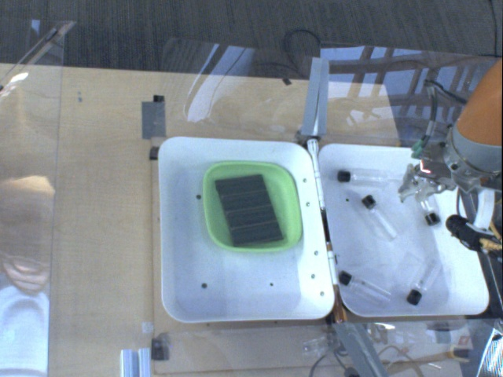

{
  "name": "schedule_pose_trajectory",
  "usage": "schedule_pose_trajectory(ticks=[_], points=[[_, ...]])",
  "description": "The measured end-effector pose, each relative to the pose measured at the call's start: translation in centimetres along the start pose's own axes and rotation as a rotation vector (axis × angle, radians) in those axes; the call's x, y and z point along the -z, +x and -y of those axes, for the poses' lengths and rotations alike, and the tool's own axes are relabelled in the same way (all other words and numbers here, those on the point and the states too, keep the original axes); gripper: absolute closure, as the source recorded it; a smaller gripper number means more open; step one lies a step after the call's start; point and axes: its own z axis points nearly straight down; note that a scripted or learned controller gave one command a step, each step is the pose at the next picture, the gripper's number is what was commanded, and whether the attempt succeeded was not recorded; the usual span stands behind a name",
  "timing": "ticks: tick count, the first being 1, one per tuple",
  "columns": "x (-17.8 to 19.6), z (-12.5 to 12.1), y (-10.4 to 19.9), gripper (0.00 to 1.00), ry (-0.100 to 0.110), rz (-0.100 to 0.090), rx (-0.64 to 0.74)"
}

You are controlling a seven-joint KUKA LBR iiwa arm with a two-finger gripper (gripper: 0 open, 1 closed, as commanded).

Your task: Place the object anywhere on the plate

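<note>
Camera view
Bench [86, 234]: light wood surface, fills the left and centre of the frame
Left bin [177, 289]: shallow, white, centre of frame; its right rim runs just beside the left rim of the right bin
Plate [292, 210]: green, square with rounded corners, upper middle of the left bin; clear white floor lies below it and along its left side
Dark block [249, 209]: ridged, rectangular, lying flat on the plate, tilted slightly off the plate's edges; it covers most of the plate's centre, with a green margin all round
Right bin [464, 293]: shallow, white, right of centre; its middle floor is open
Tubes [377, 225]: several clear tubes with black caps, scattered over the right bin floor, one at upper left, one at lower left, two near the lower right corner; each well apart from the plate
Arm [481, 116]: enters at the right edge, orange band visible, over the upper right of the right bin
Gripper [420, 185]: metal fingers point down toward the bin floor at upper right; opening cannot be told at this size; whether it holds or touches a tube cannot be told
</note>
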Motion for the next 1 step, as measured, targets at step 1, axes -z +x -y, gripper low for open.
schedule_pose_trajectory(ticks=[1], points=[[0.00,0.00,0.00,0.00,0.000,0.000,0.000]])
